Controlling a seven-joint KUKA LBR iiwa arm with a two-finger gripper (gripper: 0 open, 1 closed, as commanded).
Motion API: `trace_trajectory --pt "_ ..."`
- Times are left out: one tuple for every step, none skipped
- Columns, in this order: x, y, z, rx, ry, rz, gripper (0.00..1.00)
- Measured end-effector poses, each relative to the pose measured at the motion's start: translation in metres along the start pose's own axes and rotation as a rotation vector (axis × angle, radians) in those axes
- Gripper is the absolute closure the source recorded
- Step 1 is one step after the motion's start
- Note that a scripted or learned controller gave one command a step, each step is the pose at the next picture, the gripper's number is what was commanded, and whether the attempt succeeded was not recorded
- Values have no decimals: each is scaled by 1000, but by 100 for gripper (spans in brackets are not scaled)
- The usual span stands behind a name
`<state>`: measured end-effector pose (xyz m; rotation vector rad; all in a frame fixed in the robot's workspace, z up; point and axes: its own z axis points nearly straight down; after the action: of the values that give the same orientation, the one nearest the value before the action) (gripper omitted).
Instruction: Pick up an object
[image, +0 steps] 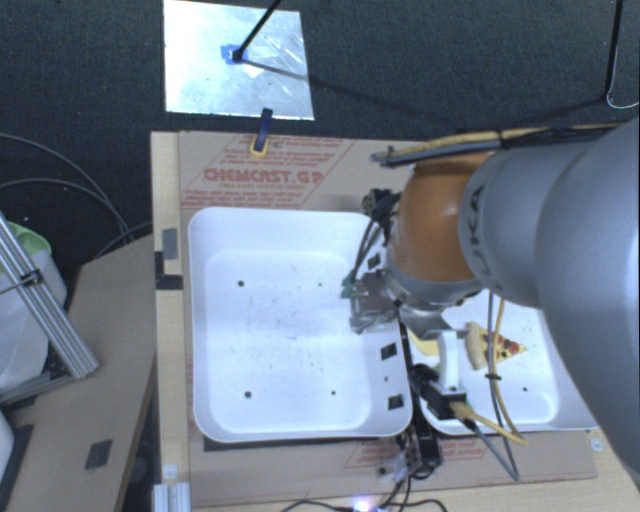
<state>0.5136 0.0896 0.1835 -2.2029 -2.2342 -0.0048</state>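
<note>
Hand (372, 300) low over the seam between the white bins, centre of frame, grip state impossible to tell; toy pizza slice (497, 347) in right bin (545, 405), lower right; left bin (210, 300) alongside.

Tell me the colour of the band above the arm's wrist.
Orange: the band sits between grey arm sections, over the seam of the two bins, clearest in the camera view.
</note>
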Motion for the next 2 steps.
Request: trace_trajectory --pt "33 96 72 -7 -3 6 100" --pt "-3 87 -96 -19 -3 15 100"
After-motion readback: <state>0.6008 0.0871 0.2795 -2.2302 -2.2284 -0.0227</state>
